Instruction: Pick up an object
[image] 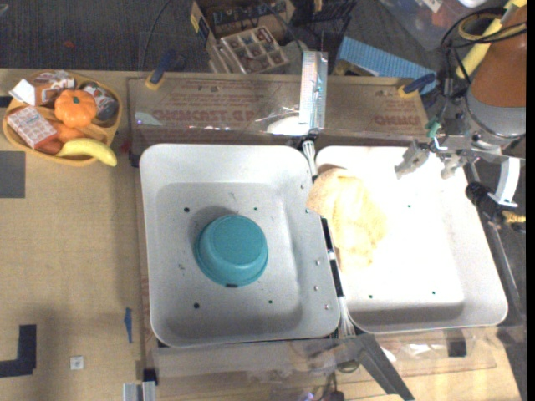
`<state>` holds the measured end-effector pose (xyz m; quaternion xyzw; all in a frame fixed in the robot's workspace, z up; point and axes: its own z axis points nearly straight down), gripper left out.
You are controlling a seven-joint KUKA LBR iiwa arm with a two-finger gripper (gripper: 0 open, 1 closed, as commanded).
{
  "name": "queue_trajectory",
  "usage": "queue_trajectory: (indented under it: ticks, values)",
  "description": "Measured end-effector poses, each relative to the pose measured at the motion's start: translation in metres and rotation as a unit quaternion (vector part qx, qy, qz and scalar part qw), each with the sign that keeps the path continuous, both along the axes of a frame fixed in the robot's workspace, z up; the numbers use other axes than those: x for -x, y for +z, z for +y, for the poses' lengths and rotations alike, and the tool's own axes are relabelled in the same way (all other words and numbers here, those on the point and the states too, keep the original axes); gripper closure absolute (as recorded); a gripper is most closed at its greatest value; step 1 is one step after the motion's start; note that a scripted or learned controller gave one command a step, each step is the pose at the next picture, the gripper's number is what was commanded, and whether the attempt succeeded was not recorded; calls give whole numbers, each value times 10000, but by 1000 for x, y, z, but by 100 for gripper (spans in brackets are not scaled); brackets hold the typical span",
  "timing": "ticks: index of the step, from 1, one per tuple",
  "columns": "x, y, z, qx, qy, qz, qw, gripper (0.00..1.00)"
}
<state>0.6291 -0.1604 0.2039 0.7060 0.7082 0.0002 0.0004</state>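
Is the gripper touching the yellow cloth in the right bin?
Apart. The camera view shows the gripper over the bin's far right side, with bare white floor between it and the cloth.

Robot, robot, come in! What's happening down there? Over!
Gripper above right bin's far edge, holding nothing. Cloth at that bin's left side, untouched. Teal bowl in left bin. Nothing between gripper and cloth.
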Motion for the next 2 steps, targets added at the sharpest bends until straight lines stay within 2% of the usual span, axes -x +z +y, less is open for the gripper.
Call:
queue_trajectory:
  ticks: [1,2]
  values:
    - [0,0,0,0,0,0,10000,0]
    - [-38,32,27,8,-740,-13,9973,0]
